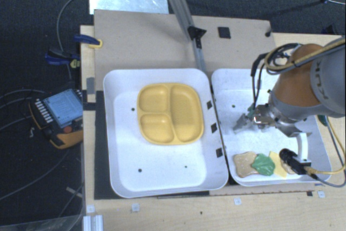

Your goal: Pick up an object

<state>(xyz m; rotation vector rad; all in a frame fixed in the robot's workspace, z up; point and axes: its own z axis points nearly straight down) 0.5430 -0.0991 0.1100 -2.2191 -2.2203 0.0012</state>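
You have 2 white bins (pixel 162 181), 1 yellow divided plate (pixel 170 113), 1 tan piece (pixel 244 164), 1 green piece (pixel 264 164) and 1 yellow piece (pixel 278 164).

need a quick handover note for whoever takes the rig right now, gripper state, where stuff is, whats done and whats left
Gripper: over the right bin, around its middle; the view does not settle whether it is open or shut, and nothing shows between its fingers.
Things: a tan piece, a green piece and a yellow piece lie bunched at the near edge of the right bin, apart from the gripper. A yellow divided tray sits in the left bin.
Done: no pick visible yet.
Left: bring the gripper to one piece, close on it, lift.
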